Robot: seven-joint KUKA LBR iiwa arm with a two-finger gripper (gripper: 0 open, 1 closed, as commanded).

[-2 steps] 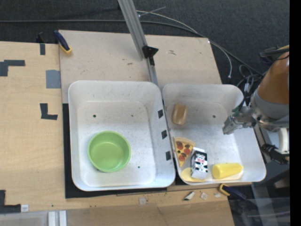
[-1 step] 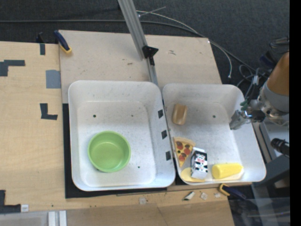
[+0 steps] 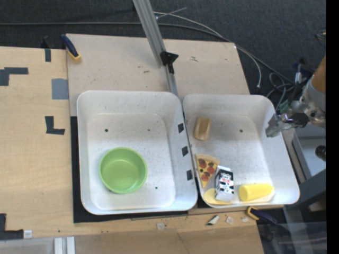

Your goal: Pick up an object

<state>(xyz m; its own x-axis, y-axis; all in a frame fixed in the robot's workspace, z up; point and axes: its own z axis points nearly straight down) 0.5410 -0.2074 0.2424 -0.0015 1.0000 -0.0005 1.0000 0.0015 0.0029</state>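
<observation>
**Fingers at the right bin's rim, nothing seen between them**

Fingers (image 3: 273, 128): they hang at the right edge of the right bin (image 3: 249, 102), above its rim. Too small and blurred to tell whether they are spread or pressed together. No object visible between them.

Right bin contents: a tan bread roll (image 3: 202, 128) near the left wall, upper half. A pizza slice (image 3: 206, 168) lower down by the same wall. A black-and-white carton (image 3: 224, 183) just beside the pizza, lying on a pale yellow piece. A yellow block (image 3: 256, 191) at the front, next to the carton.

Left bin (image 3: 127, 102): a green bowl (image 3: 123, 170), upright, in the front left part.

A metal pole (image 3: 151, 28) crosses the bench (image 3: 32, 115) behind the bins.
</observation>
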